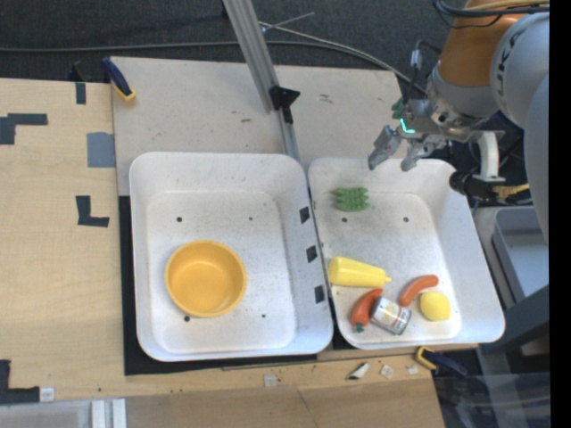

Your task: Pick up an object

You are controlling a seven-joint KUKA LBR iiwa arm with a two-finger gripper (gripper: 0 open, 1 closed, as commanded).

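Bins: I count two; left bin (147, 181) has one yellow bowl (205, 278). Right bin (464, 239): six objects (384, 297), near front. Gripper (393, 157) spread open above rear rim, holding nothing.

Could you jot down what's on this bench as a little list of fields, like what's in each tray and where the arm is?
left bin: white shallow bin holding a round yellow plastic bowl
right bin: white shallow bin holding a green leafy toy, yellow corn-shaped toy, two red-orange sausage-shaped toys, small tin can, yellow lemon
gripper: above the right bin's far edge, jaws open, holding nothing
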